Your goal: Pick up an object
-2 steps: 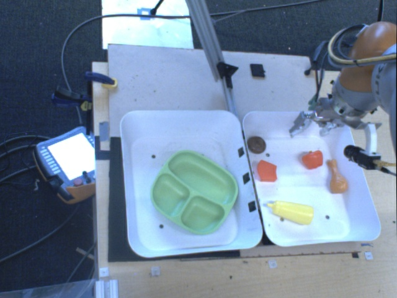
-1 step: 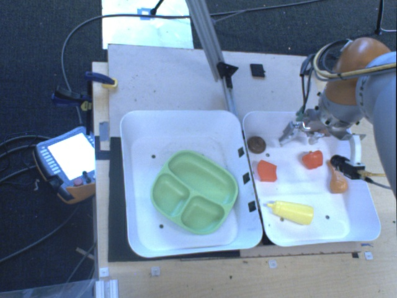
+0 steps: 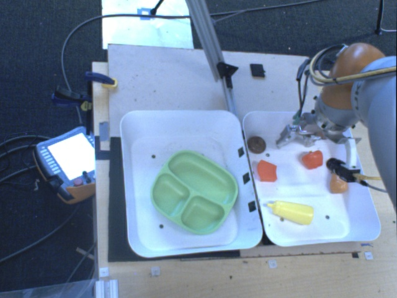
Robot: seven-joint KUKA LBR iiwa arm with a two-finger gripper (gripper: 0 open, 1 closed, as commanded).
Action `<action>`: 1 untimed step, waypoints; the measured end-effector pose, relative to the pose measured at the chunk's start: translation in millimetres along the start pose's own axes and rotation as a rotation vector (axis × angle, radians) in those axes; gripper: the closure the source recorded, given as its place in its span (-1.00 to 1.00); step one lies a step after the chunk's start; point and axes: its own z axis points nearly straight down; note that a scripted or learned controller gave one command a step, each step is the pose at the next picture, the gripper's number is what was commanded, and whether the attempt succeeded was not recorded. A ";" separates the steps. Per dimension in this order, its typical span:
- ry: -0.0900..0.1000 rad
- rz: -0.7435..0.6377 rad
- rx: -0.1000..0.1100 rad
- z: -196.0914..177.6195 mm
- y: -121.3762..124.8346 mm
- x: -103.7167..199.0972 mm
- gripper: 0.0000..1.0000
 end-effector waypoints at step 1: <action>-0.002 -0.002 -0.006 -13.7 2.1 -0.3 1.00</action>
